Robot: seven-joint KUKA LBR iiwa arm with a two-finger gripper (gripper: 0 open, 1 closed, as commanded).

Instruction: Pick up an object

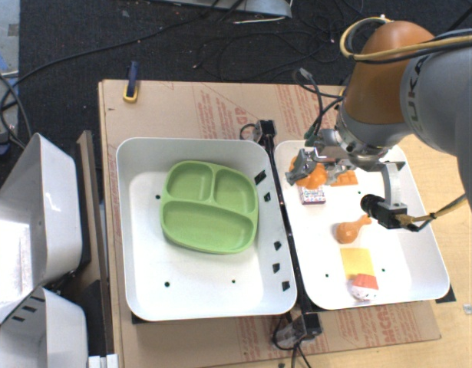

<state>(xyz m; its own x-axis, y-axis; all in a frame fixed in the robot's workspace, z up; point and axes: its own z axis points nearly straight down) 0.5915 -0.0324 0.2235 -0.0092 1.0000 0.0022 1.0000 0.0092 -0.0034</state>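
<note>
My gripper (314, 162) is low over the back left part of the right bin (420, 259). Right beneath it lies an orange object (318, 177), partly covered by the gripper, with another orange piece (344, 179) just to its right. A small white and pink box (313, 196) lies directly in front of the gripper. Further forward are an orange drumstick-shaped toy (349, 229), a yellow block (357, 261) and a red and white item (364, 284).
The left bin (143, 282) holds a green divided plate (210, 206). The grey arm with its orange band (389, 60) comes in over the right bin's back right corner. White containers (36, 213) stand off the bench to the left.
</note>
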